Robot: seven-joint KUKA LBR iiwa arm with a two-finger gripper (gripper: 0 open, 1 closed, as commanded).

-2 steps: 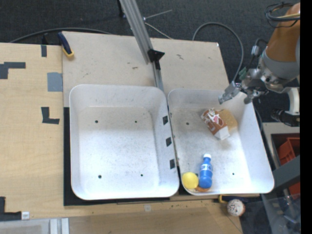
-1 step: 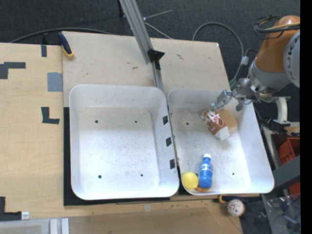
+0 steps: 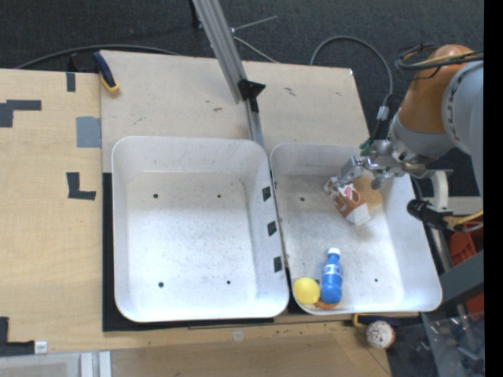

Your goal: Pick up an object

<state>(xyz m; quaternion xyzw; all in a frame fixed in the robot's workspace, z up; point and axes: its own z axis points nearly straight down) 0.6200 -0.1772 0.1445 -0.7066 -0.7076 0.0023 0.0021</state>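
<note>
Item: right bin (image 3: 409, 289), on desk (image 3: 181, 93). Contents, 3 pcs:
- brown/white packet (image 3: 351, 201), upper part of bin, tilted, directly under gripper (image 3: 363, 171).
- blue bottle w/ white cap (image 3: 332, 277), lying flat nr front wall.
- yellow ball (image 3: 306, 290), touching bottle's left side, in front-left corner.

Item: left bin (image 3: 189, 226). No objs seen in it.

Gripper: down at packet's top edge, at or v. close to contact. Open vs closed: can't tell, metal parts blur together; packet betw. jaws not confirmed.

Risks (judgement):
- Packet looks soft, crumpled; a pinch at the edge prob. grabs only a fold, so it slips out on lift.
- Tilted pose means an off-centre hold; packet may swing or peel free.
- Bin's back wall is near; a push instead of a pinch cld shove packet against it.
- Bottle & ball well apart from gripper, unlikely to interfere.
</note>
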